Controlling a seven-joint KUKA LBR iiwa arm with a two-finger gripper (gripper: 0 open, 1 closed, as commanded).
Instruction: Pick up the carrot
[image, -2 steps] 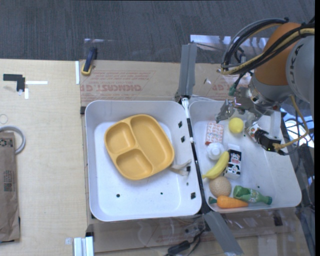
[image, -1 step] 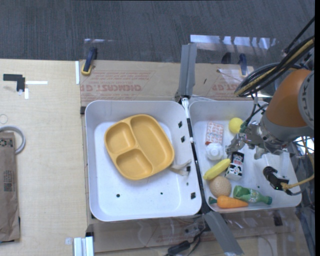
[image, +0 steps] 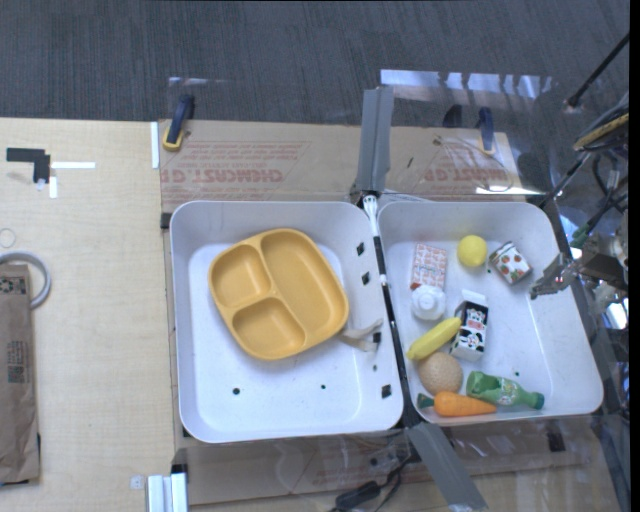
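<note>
**Carrot waits at the near edge, claw off to the far right**

The carrot (image: 464, 405) lies in the right bin (image: 570, 350), against its near wall, long axis running left to right with the green bottle (image: 503, 390) just beside it and a round brown ball (image: 440, 373) just behind. The claw (image: 556, 277) hangs at the bin's right rim, farther back. Whether it is open I cannot tell; nothing shows in its grip. To my eye it must travel nearer and leftward.
</note>
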